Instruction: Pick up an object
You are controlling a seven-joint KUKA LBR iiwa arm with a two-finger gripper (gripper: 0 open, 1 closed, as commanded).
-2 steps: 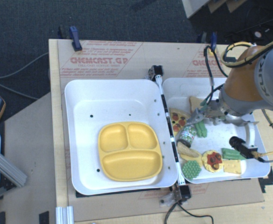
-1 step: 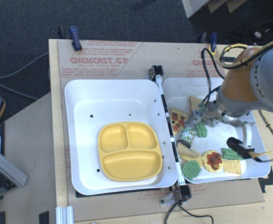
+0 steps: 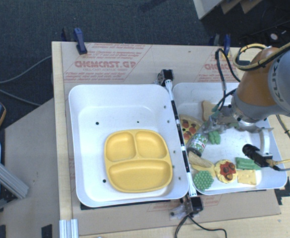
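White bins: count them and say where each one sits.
2. The left white bin holds a yellow divided plate. The right white bin, touching it along the middle, holds toy food, with the arm above it.

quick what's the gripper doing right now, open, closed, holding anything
Gripper: low in the right bin among the toy food; whether it is open, closed or holding something cannot be told.

The arm [image 3: 279, 83] runs off the right edge and covers much of the right bin's [image 3: 279, 182] back. The small items under its wrist are too blurred to name.
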